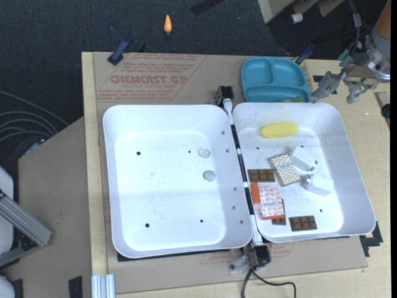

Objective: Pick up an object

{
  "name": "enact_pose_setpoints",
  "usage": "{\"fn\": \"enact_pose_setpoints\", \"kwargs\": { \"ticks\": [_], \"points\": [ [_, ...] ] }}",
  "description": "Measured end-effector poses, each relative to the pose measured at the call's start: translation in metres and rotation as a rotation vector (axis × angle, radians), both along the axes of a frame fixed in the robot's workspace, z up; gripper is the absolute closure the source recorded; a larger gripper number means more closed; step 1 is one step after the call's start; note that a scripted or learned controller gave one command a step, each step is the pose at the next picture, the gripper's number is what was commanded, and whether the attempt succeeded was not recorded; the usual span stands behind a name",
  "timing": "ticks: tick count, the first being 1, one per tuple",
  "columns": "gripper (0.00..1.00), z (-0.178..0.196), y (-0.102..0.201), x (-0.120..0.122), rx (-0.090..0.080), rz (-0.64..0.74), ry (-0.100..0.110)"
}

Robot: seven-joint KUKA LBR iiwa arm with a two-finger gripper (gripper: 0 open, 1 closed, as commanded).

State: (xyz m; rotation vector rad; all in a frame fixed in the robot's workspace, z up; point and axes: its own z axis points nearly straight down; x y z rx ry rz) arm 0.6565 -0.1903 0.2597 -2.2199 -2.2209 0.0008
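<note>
Nearest the lens, at the bottom rim of the right bin (356, 185), lie a brown chocolate bar (303, 223) and a red-and-white packet (270, 202), both flat on the floor, so no task thing is lifted yet.

Starting from the gripper (344, 87): it hangs at the top right, beyond the far corner of the right bin, with 2 fingers spread apart and nothing between them. That height and offset suggest a staging pose, clear of the bin walls.

Just beside it on the bench sits a teal divided tray (275, 79), outside both bins. Inside the right bin, closest to the gripper, a yellow corn cob (279, 130) lies alone near the far wall, well apart from the rest, probably the easiest pick. Further in, a patterned card (285, 169), 2 white blocks (309, 174) and a second chocolate bar (261, 175) crowd together, some touching, which would hamper a clean grasp.

Beyond the divider, the left bin (118, 166) holds 2 small round discs (206, 164)
</note>
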Motion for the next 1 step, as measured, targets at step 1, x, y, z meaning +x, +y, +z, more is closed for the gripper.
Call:
{"fn": "enact_pose_setpoints", "kwargs": {
  "ticks": [1],
  "points": [
    [0.0, -0.1587, 0.0152, 0.013, -0.003, 0.001, -0.013]
  ]
}}
